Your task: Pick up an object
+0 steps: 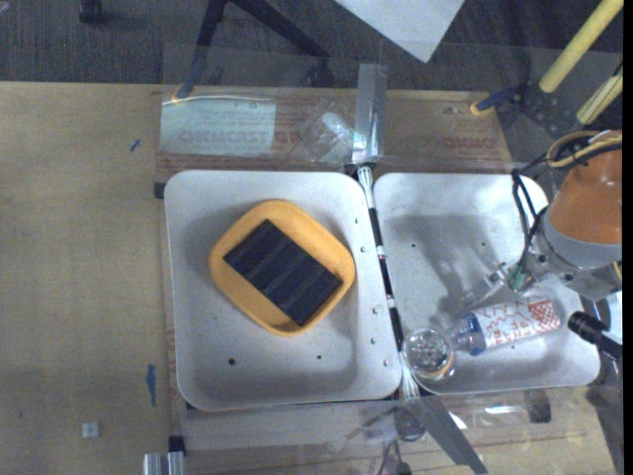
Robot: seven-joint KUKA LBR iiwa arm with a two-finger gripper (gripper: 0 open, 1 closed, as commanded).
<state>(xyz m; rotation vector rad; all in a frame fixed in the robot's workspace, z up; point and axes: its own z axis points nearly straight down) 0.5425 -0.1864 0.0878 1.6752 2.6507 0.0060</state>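
Dark carpet and the legs of an office chair [213, 8] beyond a tan counter [74, 265], with two shallow white bins side by side on it. In the left bin [193, 364], a yellow-rimmed tray with a dark ribbed insert [282, 265], lying flat near the middle. In the right bin [435, 216], a plastic bottle with a red and white label [509, 327] on its side near the front wall, neck toward the divider, and a small clear glass-like jar [428, 352] just beside that neck, tucked into the front left corner.

Above the bottle's right end, the grey arm with its orange band [591, 206], cables looping over the wrist. The claw [516, 278] just above the bottle's label, apparently apart from it; too small and blurred to say whether open, closed or clamped on anything. No object visibly lifted.

Likely target: the bottle. Risks from here, as a judgement only:

- A round, smooth body lying on its side, so liable to roll away under an off-centre pinch, perhaps into the front wall.
- Thin plastic, prone to crushing or squirting out under a hard squeeze.
- The jar touching or nearly touching the neck, easily knocked or dragged along.
- The bin wall close by on the right, leaving little clearance for a descent.
- Loose cables near the wrist, possibly snagging.
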